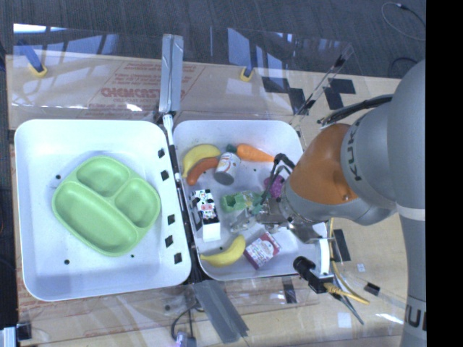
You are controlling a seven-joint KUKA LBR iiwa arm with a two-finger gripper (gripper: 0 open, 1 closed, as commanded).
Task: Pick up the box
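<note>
The small red box [262,251] lies flat near the front of the right bin [189,132], just beside a banana [226,252], probably light, stiff cardboard best pinched across its short sides, while the pincer [269,210] hangs nearby, its opening impossible to tell.

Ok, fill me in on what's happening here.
The arm reaches into the right bin, low over a clutter of toy food. The box lies near the front edge beside a banana, not lifted. The left bin holds a green tray.
</note>
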